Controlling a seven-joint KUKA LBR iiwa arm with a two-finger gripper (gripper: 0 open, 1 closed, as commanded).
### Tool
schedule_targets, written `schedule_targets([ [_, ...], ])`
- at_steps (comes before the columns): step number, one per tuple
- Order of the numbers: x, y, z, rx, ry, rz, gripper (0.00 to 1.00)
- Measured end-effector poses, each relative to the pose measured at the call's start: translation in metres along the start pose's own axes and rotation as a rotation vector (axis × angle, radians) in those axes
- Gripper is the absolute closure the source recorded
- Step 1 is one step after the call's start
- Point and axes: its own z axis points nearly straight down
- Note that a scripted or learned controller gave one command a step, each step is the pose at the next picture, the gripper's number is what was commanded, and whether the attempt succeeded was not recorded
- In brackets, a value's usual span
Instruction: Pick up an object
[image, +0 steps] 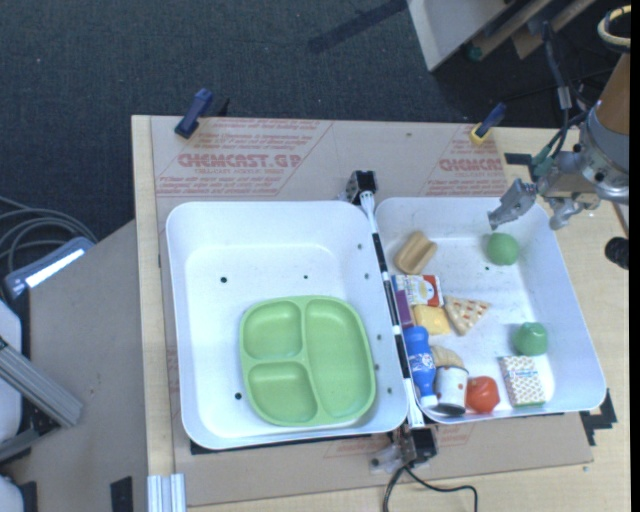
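My gripper (530, 213) hangs over the far right corner of the right bin (575, 300). It is open, with nothing between its fingers (508, 206). A green ball (502, 248) lies just below and slightly left of the fingertips, apart from them. Several other items lie in this bin: a tan bread roll (414, 251), a red and white packet (424, 290), a yellow block (431, 320), a pizza slice (466, 313), a second green ball (530, 338), a blue bottle (416, 352), a red tomato (482, 394) and a patterned box (525, 380).
The left bin (200, 260) holds a green divided plate (305, 358). A black strip (385, 290) runs along the seam between the bins. Both bins rest on a brown cardboard sheet (250, 155) with clamps at its far edge.
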Motion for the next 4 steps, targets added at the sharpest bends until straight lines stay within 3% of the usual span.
schedule_targets([
  [1,0.043,0.008,0.097,0.001,0.000,-0.001,0.00],
  [2,-0.023,-0.022,0.110,0.002,0.000,0.000,0.00],
  [3,0.025,-0.030,0.180,-0.006,-0.002,-0.001,0.00],
  [4,0.044,-0.048,0.180,-0.009,-0.003,0.001,0.00],
])
